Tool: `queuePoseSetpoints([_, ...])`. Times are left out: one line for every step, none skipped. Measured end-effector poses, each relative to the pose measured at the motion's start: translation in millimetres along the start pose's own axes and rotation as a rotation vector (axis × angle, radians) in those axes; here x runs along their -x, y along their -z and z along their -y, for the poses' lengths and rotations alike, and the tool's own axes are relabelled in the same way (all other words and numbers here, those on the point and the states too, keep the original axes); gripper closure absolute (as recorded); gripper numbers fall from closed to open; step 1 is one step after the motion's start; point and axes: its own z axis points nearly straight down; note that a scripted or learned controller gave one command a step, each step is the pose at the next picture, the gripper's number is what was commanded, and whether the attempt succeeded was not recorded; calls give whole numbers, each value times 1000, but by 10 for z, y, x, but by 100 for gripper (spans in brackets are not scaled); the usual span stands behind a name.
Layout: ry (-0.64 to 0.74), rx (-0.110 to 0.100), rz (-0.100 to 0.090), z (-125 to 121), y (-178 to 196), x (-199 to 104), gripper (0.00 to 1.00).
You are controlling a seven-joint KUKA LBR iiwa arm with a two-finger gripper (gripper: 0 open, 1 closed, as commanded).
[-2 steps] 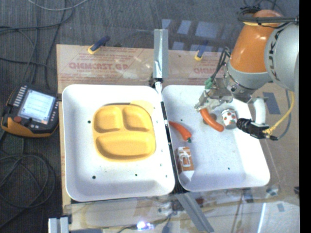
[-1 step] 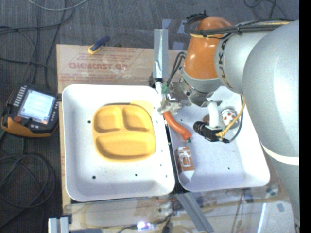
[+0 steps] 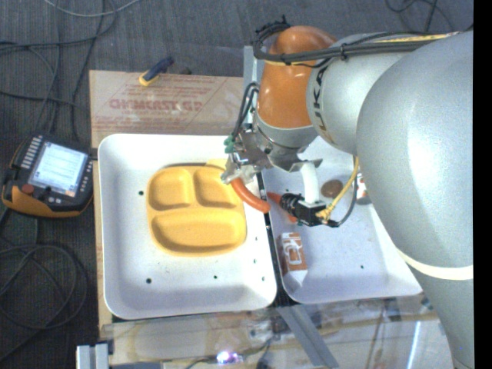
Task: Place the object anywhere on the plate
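The arm (image 3: 369, 91) reaches in from the right and hangs over the seam between the two bins, its gripper (image 3: 240, 169) at the plate's right edge. A curved orange object (image 3: 250, 196), perhaps a toy sausage, shows just below the gripper, one end up at the fingers and the other trailing down toward the wall between the bins. It seems clenched on that upper end, though the wrist hides the contact, so I judge this rather than see it plainly. The object lies partly over the right rim of the yellow plate (image 3: 196, 210), which suggests the arm is carrying it across to set it down.

The plate, with three compartments, sits in the left bin (image 3: 123, 283). The right bin (image 3: 338, 279) holds a small brown packet (image 3: 293, 253) near its left wall and a brown round thing (image 3: 331, 187) farther back. The bins rest on a board (image 3: 154, 106) with a yellow tool (image 3: 154, 71) at its far edge. Left of the bench, a pendant (image 3: 50, 175) lies on grey carpet among cables.
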Motion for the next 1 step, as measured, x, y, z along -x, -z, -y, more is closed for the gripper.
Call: queuePoseSetpoints([0,0,0,0,0,0,0])
